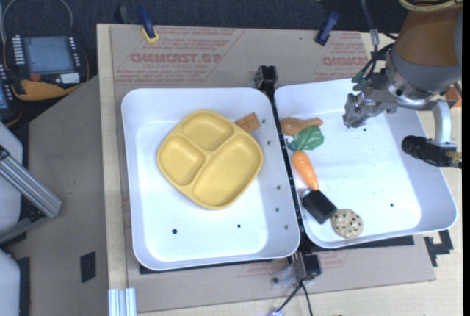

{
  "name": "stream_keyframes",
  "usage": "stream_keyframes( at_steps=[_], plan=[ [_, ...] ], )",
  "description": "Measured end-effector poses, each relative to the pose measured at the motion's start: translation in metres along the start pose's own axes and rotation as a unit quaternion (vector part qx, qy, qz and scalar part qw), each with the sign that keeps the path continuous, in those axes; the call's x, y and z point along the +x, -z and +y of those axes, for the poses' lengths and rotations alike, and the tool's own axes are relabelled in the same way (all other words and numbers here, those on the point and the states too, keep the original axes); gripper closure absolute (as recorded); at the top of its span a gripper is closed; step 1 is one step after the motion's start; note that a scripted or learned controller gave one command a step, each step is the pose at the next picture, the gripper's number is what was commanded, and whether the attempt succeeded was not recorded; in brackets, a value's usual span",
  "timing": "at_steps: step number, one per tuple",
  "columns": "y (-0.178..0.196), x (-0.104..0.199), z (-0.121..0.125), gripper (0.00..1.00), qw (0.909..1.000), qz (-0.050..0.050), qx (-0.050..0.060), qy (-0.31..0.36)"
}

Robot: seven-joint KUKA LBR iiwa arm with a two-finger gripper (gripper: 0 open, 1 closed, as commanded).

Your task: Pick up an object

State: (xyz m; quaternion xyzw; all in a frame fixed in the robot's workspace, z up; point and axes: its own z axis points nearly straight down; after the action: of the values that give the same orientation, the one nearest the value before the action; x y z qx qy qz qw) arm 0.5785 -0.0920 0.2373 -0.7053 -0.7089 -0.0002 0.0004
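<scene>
The gripper (357, 115) is seen above the right bin (411, 182), near the carrot (304, 169); its jaw state cannot be told.

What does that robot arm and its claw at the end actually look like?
The arm is a thick, rounded grey tube with a broad orange band above its wrist. Thin dark cables run alongside it. At its tip sits a small grey metal two-finger gripper, blocky and mechanical, much narrower than the arm itself.
</scene>
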Motion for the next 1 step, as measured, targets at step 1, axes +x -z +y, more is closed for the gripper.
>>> stream_keyframes(
  at_steps=[1],
  plan=[
    [0.0045, 0.0487, 0.0099, 1.00, 1.0000, 0.000, -0.001, 0.001]
  ],
)
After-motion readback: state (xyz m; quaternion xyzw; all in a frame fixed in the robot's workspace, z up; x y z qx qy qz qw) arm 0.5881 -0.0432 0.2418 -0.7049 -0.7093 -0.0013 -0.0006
